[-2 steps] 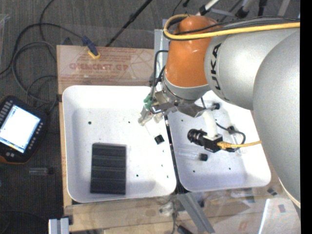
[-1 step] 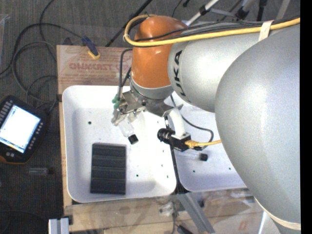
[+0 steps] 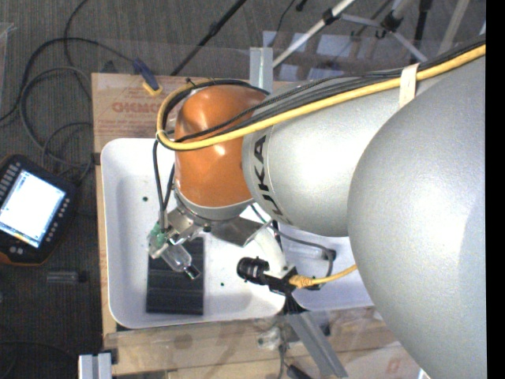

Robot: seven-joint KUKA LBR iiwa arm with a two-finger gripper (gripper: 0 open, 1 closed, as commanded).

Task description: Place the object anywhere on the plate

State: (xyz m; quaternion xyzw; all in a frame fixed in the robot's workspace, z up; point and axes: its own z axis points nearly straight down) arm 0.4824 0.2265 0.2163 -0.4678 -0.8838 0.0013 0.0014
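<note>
My arm's orange band (image 3: 213, 152) and its large grey body hang over the left white bin (image 3: 122, 212) and hide most of its floor. Below the wrist, a black ribbed block that I take for my gripper (image 3: 175, 287) reaches down near the bin's front wall. A small green and clear fitting (image 3: 170, 247) sits on its upper end. I cannot make out anything held by the gripper from this angle.
A black plug on a yellow cable (image 3: 256, 269) hangs beside the wrist. A sliver of the right bin (image 3: 331, 287) shows under the arm. A lit hand-held screen (image 3: 31, 208) lies on the floor at left. Cardboard (image 3: 126, 105) lies behind the bin.
</note>
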